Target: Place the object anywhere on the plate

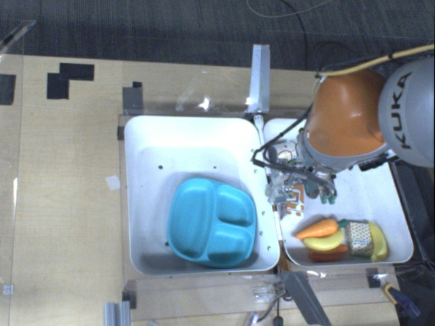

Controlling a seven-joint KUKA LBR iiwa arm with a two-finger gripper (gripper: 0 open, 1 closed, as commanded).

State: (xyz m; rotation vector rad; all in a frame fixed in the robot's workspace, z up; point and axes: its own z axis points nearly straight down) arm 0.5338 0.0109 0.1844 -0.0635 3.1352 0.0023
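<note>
From my remote station, the objects I must move lie in a cluster at the near end of the right bin (pixel 401 240): a carrot (pixel 317 228) resting on top of a banana (pixel 326 242), with a small printed carton (pixel 359 237) just beside them and a second yellow piece (pixel 378 244) curving round the carton's far side. The blue plate (pixel 212 221), divided into three compartments, sits in the left bin (pixel 146 182), toward its near right corner and close to the wall that parts the two bins.

Both white bins rest side by side on a pale wooden table (pixel 61 182), which carries black square markings along its far left edge. Beyond the table runs dark carpet, crossed by a thin looping cable (pixel 299 9). A metal post (pixel 259 80) stands upright at the far junction of the bins.

My arm (pixel 353 114) reaches in from the right, its orange band bulking over the far half of the right bin. The tool (pixel 299 189) hangs below it, over the bin's left side near the dividing wall, above and apart from the food cluster. I cannot tell how the tool's jaws stand, as wiring and fittings crowd that spot. Nothing visible sits between them.
</note>
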